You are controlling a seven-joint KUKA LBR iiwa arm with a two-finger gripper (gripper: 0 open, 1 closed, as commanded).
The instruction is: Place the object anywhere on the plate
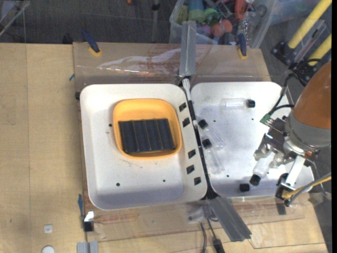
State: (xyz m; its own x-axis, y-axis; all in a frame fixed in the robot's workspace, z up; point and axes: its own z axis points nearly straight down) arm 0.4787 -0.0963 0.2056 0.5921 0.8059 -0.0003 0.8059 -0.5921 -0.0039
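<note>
The gripper (271, 165) sits low in the right bin (231, 96); I cannot tell its state. A clear tube with a black cap (259, 171) lies just beside it. The orange plate (145, 108), far left, awaits it: placing remains undone.

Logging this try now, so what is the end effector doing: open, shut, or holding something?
End effector: low over the right bin's right side, next to a clear tube with a black cap; open or shut cannot be told, and no grasp is visible.
</note>
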